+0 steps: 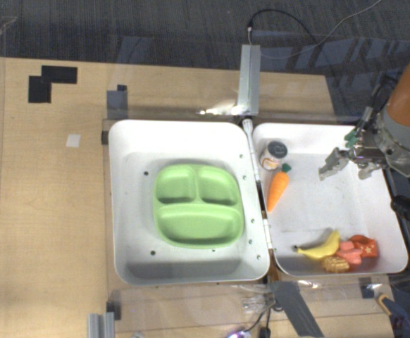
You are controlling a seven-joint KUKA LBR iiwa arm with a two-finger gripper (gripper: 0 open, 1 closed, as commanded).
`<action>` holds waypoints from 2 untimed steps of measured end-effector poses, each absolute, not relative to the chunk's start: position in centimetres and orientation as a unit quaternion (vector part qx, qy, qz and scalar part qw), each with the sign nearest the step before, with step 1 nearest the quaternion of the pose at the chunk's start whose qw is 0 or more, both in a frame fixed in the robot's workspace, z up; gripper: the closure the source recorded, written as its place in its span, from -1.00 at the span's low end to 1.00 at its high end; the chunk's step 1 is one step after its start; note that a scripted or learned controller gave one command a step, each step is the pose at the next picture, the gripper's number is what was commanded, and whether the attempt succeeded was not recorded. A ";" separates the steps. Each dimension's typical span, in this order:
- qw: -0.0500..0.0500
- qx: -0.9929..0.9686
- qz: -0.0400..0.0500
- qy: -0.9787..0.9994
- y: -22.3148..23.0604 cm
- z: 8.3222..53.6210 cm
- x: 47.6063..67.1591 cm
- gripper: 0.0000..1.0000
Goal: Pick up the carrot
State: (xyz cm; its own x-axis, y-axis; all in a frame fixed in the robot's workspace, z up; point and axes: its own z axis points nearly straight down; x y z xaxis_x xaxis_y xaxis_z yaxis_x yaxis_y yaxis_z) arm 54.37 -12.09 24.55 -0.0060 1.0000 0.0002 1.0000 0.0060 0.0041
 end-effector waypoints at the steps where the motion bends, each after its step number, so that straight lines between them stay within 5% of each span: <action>1: 0.001 0.732 0.001 0.682 -6.6 18.4 55.6 -1.00; 2: 0.002 0.705 0.002 0.709 -8.4 9.2 58.2 -1.00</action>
